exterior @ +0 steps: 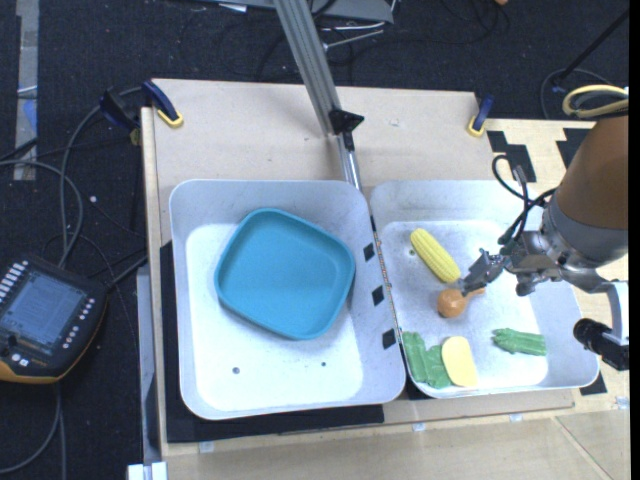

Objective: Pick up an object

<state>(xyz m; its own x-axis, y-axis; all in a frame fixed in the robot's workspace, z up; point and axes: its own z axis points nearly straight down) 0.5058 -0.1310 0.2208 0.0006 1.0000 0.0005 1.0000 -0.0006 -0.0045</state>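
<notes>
At the right edge of the frame, the arm (600, 183) is a rounded orange band over grey. Black cables loop beside it toward a dark metal hand (483, 271).

A robotics lab, by the look of it: a plywood bench (300, 133) clamped at its corners, two white bins (200, 268) on it, a teach pendant (40, 318) and loose cables (90, 198) on dark carpet, and what may be a camera mast (310, 53) slanting overhead
</notes>
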